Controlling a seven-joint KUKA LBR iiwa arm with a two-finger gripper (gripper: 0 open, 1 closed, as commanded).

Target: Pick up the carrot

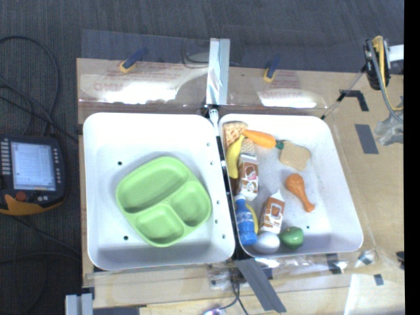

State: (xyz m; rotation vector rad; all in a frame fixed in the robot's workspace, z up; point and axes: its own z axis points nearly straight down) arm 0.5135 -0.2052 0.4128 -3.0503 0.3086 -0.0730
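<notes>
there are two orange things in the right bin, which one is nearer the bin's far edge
The carrot, lying beside the banana near the top wall. The other, an orange drumstick, sits lower, mid-bin.

Banana (231, 157) partly hidden beneath cartons at left wall of right bin (341, 176). Carton labels too small to read. Tabletop (387, 195) cut off at right edge.

The orange carrot (260, 138) lies flat at the far end of the right bin (341, 176), its thick end beside a banana (233, 155).
</notes>
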